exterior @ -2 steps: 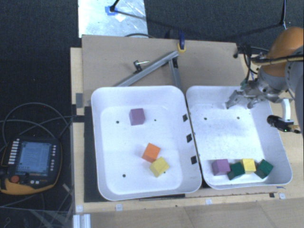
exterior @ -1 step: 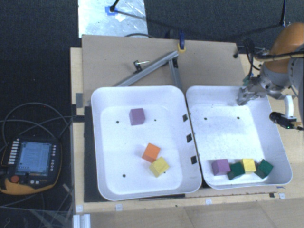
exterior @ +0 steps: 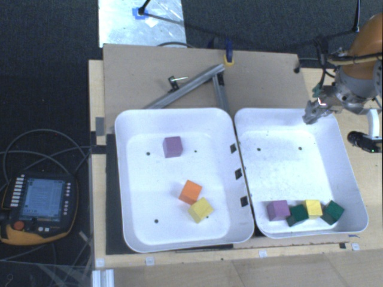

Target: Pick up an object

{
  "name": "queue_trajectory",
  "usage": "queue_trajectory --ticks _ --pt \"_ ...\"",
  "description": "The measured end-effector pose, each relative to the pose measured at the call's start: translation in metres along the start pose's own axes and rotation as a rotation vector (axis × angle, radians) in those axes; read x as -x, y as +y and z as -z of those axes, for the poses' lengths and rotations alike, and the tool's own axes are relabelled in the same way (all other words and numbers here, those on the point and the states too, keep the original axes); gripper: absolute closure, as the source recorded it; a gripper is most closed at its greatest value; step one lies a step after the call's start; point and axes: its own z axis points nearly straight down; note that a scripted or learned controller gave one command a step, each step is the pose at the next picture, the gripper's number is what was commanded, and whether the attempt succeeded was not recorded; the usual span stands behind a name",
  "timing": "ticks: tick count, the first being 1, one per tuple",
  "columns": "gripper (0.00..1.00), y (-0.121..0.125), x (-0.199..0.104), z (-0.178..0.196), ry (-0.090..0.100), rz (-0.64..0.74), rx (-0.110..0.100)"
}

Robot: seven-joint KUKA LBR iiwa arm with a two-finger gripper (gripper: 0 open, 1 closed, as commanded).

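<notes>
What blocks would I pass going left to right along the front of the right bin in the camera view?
Purple block → dark green block → yellow block → green block, all in a row along the right bin's near wall.

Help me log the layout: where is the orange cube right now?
The orange cube lies in the left white bin, near its middle, touching the yellow cube just below-right of it and below the purple cube.

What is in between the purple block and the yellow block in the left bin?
The orange block. In the camera view it sits between the purple block and the yellow block, touching the yellow one.
</notes>
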Motion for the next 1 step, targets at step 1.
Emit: queue_trajectory --ticks 1 --pt "1.0 0.0112 -0.0033 0.0611 -0.001 0.001 0.002"
